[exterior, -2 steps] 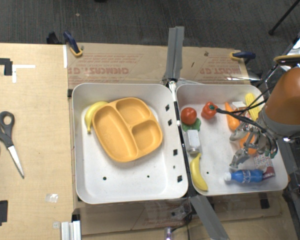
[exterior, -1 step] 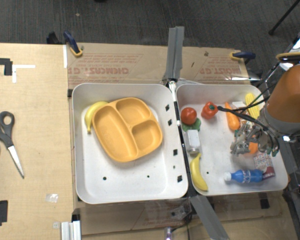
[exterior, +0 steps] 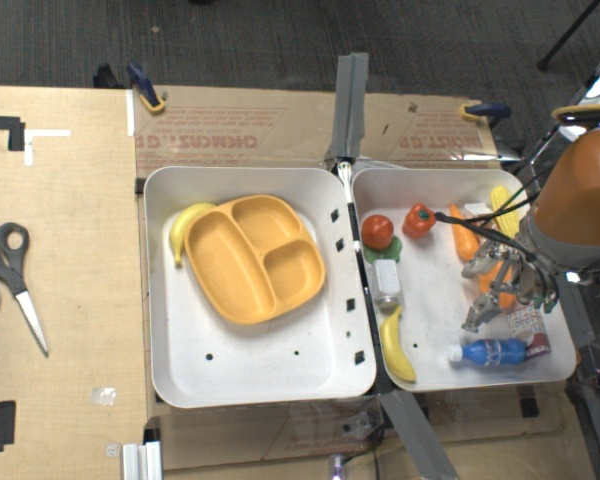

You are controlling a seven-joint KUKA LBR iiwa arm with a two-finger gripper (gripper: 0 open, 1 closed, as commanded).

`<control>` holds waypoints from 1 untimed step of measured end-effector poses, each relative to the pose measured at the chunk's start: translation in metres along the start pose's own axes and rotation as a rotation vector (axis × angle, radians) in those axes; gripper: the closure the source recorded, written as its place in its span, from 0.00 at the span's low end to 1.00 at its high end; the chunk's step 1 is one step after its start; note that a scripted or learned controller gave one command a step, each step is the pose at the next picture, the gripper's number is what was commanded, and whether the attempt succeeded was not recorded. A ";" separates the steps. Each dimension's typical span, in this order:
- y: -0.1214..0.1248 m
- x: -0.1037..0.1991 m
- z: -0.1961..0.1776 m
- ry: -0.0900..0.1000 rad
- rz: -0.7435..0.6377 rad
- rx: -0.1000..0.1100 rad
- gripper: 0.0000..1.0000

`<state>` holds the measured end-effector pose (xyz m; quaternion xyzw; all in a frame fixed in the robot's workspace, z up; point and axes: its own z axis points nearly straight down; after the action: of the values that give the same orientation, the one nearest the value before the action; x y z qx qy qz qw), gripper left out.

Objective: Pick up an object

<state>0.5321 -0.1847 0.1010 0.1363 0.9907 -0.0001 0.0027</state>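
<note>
claw (exterior: 492, 303) over R bin (exterior: 435, 298) | near blue bottle (exterior: 492, 352)

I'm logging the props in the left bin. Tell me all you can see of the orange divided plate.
The orange divided plate looks like matte plastic, rounded, with three compartments. It lies flat, turned askew, in the left bin, toward its back. A banana curves against its back left rim.
</note>
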 end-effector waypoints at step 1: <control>0.040 -0.022 0.010 0.003 0.083 0.000 0.00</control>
<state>0.5639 -0.1520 0.0914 0.1771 0.9842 0.0003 0.0014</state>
